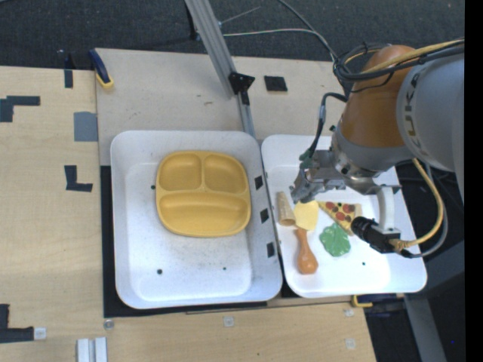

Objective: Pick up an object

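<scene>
The right bin (392, 277) holds several toy foods close together. A pale yellow wedge (307, 216) lies beside a tan stick (285, 210). An orange-brown piece (305, 256) lies below them. A green leafy piece (335, 240) and a pizza slice (339, 212) sit just to the right. My gripper (300, 192) hangs over the bin's left part, right above the yellow wedge and the tan stick. Its tips are dark and partly hidden by the wrist, and nothing shows between them.
The left bin (136, 262) bears a yellow divided plate (203, 193) in its upper middle. A slanted metal post (219, 44) rises behind the bins. The wall between the two bins (264, 202) runs just left of the gripper.
</scene>
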Robot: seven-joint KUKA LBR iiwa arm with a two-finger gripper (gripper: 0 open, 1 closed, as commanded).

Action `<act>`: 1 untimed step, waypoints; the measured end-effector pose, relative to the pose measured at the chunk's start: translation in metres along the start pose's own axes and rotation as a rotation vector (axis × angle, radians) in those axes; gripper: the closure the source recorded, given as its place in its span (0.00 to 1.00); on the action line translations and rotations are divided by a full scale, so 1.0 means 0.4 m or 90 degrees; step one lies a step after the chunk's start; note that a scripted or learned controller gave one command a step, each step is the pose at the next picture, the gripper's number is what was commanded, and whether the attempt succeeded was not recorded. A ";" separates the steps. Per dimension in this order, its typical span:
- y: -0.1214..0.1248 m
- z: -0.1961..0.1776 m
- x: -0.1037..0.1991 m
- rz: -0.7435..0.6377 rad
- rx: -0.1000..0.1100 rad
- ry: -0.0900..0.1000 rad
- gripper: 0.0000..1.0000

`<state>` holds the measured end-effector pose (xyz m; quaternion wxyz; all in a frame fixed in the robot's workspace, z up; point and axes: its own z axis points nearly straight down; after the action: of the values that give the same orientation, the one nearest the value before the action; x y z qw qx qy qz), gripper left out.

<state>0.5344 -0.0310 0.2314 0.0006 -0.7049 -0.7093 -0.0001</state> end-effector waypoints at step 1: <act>0.047 0.033 0.135 0.000 0.001 0.000 1.00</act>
<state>0.5528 0.0229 0.2183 0.0011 -0.7047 -0.7095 0.0006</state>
